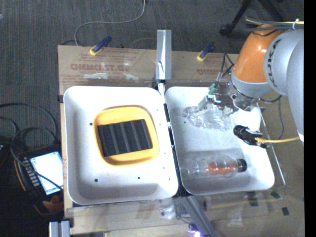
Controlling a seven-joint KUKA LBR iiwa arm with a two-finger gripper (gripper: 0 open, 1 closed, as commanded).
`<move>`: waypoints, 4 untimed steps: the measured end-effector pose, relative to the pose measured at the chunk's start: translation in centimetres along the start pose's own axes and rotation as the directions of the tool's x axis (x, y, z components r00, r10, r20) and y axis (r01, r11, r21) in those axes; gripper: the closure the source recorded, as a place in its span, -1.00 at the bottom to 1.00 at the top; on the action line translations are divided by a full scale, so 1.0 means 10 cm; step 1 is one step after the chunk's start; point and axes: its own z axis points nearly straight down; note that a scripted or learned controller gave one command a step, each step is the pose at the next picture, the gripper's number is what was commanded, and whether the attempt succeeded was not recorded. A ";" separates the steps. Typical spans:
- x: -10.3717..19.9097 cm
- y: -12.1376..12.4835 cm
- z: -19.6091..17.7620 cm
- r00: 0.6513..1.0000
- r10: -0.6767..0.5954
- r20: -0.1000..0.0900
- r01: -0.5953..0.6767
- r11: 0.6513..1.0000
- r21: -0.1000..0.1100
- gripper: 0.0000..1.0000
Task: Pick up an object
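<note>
Gripper (220, 98) hangs low at the right bin's (223, 185) far edge, right over a crumpled clear wrapper (205, 116); grip state, cannot tell. Clear bottle (216, 167) lies near the front wall, well apart. 1 yellow tray (127, 135) occupies the left bin (79, 147). Arm (269, 58) leans in from the right.

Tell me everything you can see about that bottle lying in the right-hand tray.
The bottle looks like clear plastic, with something orange showing through its middle and a dark cap at its right end. It lies on its side, roughly level across the view, on the floor of the right bin, near the front wall. Nothing else touches it: the crumpled clear wrapper and the gripper are farther back in the bin.
</note>
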 end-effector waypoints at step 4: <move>0.11 0.35 0.73 0.999 -0.035 0.000 0.035 0.999 -0.005 -1.00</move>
